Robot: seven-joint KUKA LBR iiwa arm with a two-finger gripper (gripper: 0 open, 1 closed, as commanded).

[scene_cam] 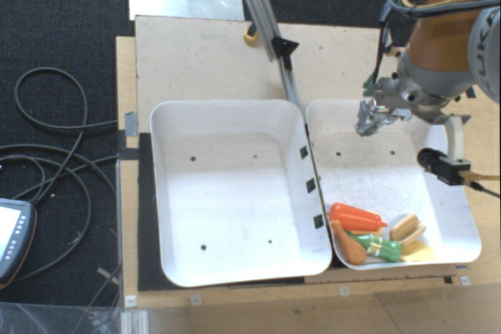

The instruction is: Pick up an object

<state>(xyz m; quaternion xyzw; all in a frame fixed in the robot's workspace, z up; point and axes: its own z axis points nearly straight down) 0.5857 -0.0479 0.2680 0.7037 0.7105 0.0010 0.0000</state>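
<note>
So we're looking down on the bench and the arm [450, 19] is coming in from the right, big orange band up top, with the gripper [371, 120] hanging over the far end of the right bin [450, 192], close to that bin's back wall. Whether the claw is wide or narrow we honestly can't tell; it's just a small grey metallic blob from this angle and we can't make out anything between its tips. All the stuff worth grabbing is bunched up at the opposite end of that same bin, down in the near corner: an orange carrot-looking piece [357, 216] lying closest to the claw, a second orange piece [347, 243] tucked against the divider side just below it, a green item [381, 248] beside that, and a tan bun-like thing [407, 228] to the right of the pile with a bit of yellow [419, 250] under it. They're all touching or nearly touching each other. The claw is well apart from the pile, with bare white bin floor between the two. The left bin [168, 184] sits right alongside, sharing the middle edge. Off the bench on the left we've got some black cables [47, 129] looping on the dark floor and the corner of a pendant screen [12, 235].
</note>
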